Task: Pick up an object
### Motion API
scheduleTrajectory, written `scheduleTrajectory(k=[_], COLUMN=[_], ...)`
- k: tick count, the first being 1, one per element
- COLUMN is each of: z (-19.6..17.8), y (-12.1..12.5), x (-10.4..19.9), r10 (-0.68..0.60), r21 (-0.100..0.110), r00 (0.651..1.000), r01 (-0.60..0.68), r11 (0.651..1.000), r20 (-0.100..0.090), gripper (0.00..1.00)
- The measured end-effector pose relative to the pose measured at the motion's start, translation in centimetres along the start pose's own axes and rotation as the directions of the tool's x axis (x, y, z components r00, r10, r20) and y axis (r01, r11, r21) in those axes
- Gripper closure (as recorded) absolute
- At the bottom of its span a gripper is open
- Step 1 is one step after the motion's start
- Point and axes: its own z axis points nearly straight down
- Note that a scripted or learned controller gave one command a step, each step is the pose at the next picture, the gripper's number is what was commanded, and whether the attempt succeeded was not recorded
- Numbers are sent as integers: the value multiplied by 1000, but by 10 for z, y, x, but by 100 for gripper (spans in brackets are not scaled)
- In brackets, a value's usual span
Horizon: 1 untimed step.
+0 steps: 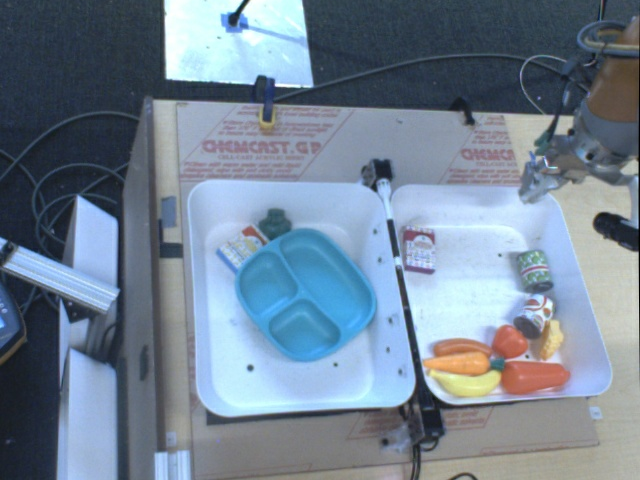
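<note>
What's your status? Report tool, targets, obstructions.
Tool over right bin's far corner, nothing held. Nearest: green can. Path clear.

The gripper (536, 180) hangs over the right bin's (470, 268) far corner, holding nothing. Below it lie a small can (534, 268), a red carton (418, 249) and toy vegetables (495, 366). A blue divided plate (305, 293) fills the left bin (215, 258).
</note>
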Motion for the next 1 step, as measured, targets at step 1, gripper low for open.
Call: scheduleTrajectory(k=[1], z=[-5], y=[0], x=[0], r10=[0], r21=[0], r00=[1000], r01=[0], r11=[1000], r20=[1], gripper=[100])
